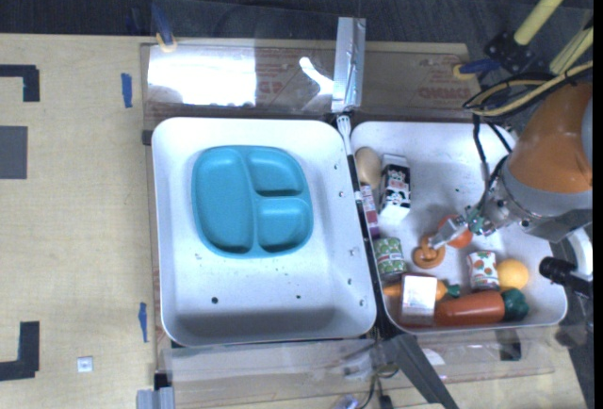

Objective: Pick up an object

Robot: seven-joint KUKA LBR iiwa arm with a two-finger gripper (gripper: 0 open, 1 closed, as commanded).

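Early in the task, by the look of things: nothing lifted yet. Two white bins side by side on the tabletop (75,209). Left bin (179,294) carrying a blue divided plate (252,200) and nothing else of note. Right bin (443,148) crowded along its near and left sides: a small black-and-white carton (396,183) by the far-left wall with a brown egg-like piece (367,162) just beside it, a green-labelled can (389,256), an orange toy (429,253) near the middle, a white-and-yellow box (419,294), a red sausage-like piece (468,307) with a green end along the near wall, a small can (482,269) and a yellow fruit (513,275) to the right.

Arm reaching in from the right, orange band (556,148) over the right bin's right side. Hand (468,228) low in the bin, tip close to a small orange-and-white piece just right of the orange toy. Cannot tell whether spread or pressed together; too small and cluttered there to judge, and nothing plainly seen pinched.

Judged from this: approach made or under way, every item apparently resting on the bin floor. Left to do: secure one object, likely one of the pieces near the tip, and raise it clear of the bin. Risk: neighbours packed close, easy to nudge instead of catch.
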